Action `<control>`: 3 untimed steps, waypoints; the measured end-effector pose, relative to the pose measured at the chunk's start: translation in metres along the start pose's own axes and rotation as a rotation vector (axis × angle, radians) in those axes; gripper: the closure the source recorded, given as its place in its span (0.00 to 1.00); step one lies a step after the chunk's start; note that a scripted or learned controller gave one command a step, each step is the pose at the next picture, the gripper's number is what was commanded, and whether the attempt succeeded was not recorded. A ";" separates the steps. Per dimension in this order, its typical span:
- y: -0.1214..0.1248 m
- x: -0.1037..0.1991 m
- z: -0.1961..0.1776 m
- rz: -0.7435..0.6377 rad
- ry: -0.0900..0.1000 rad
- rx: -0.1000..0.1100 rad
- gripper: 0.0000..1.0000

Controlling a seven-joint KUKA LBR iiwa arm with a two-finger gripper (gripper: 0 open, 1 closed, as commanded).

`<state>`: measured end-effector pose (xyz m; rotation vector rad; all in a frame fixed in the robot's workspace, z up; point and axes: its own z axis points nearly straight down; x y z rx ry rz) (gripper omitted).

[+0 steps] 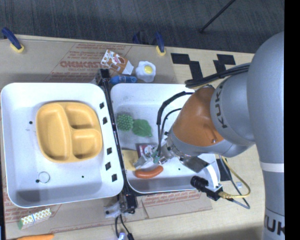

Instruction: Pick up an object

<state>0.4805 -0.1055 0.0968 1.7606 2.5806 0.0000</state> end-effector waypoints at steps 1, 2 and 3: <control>0.000 0.000 0.000 0.000 0.000 0.000 0.00; 0.000 0.000 0.000 0.000 0.000 0.000 0.00; 0.000 0.000 0.000 0.000 0.000 0.000 0.00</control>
